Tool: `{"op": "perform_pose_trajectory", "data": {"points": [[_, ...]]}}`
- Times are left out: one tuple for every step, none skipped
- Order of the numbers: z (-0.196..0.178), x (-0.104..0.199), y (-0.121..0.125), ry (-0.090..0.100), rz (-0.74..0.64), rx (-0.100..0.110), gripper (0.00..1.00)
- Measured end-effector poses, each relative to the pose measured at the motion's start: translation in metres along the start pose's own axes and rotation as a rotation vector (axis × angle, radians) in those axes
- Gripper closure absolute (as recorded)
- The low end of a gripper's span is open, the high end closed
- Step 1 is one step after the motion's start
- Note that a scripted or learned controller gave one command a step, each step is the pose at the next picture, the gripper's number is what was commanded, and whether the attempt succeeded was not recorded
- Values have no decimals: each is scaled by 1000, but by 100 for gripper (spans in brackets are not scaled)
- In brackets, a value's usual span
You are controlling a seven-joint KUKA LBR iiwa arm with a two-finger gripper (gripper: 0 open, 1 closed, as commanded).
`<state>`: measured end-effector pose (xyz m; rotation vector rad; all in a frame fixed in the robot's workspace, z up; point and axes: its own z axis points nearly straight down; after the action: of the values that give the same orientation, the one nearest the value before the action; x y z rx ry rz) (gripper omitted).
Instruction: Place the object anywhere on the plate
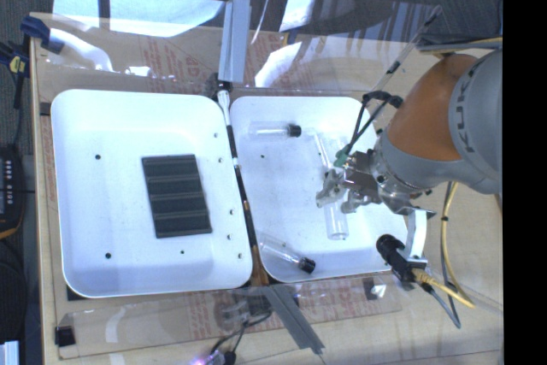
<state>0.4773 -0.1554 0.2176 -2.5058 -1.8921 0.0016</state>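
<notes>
Clear plastic: three small tubes lie in the right bin [256,265]. One with a dark cap [275,131] sits near its far edge, another capped tube [286,256] near its near-left corner, and an uncapped tube [337,222] toward its right side.
Plate: you'll find the dark ribbed plate [176,196] flat in the middle of the left bin [77,115], with nothing on it.
Gripper: the gripper [335,188] hangs over the right bin's right half, just above the uncapped tube. You cannot tell from this slant whether its fingers are apart or together, nor whether they touch the tube.
Step in hand: by my reading you are at the pick, with no carry begun (the tube looks to be lying on the bin floor).
Next move: it calls for a sure hold on the tube, a lift clear of the floor, then a carry leftward across to the plate.
Edges: the two bins meet at a raised double rim [236,184] down the middle, and your load must clear it.
Open room: the left bin has bare white floor on all sides of the plate, so your approach is free (the other two tubes lie well away from the gripper).
</notes>
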Motion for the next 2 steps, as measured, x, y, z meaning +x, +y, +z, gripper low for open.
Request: {"op": "perform_pose_trajectory", "data": {"points": [[27, 81, 23, 0, 166, 3, 100], [25, 144, 102, -1, 196, 5, 100]]}}
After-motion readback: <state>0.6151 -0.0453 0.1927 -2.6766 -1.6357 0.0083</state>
